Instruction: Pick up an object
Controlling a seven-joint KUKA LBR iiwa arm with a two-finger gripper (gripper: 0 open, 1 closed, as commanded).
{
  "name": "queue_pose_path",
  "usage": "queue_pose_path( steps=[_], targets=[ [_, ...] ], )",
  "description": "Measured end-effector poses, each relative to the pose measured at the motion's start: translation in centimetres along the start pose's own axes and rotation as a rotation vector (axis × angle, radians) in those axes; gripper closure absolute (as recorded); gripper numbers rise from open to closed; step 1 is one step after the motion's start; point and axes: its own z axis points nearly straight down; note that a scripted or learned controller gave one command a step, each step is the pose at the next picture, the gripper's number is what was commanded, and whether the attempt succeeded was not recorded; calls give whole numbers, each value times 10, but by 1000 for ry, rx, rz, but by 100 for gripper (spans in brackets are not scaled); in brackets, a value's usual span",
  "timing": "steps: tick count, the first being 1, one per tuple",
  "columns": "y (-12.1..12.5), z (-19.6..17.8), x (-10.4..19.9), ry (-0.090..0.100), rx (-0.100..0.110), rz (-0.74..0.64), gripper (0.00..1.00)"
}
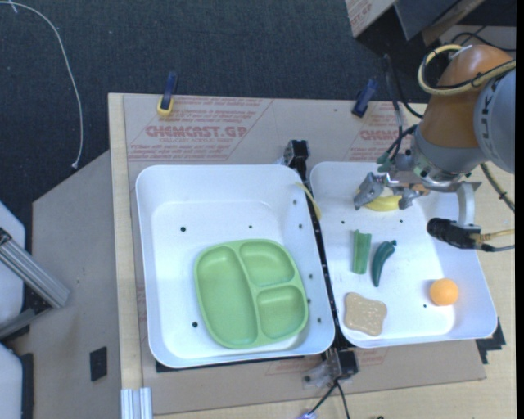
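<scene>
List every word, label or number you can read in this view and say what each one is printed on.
"CHEMCAST GP" in large red letters, on the brown protective sheet under the two bins, near its far left part.
The same red print repeats on that sheet near the far right, partly cut off by the right bin; not readable in full.
Smaller red lines above and below the large letters: too small to read.
Printing on the cardboard box at the top edge: too blurred to read.
</scene>
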Motion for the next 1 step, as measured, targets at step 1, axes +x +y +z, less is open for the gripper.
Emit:
queue_pose_path(
  steps=[1],
  targets=[
    [-7,52,-8,0,2,2,0]
  ],
)
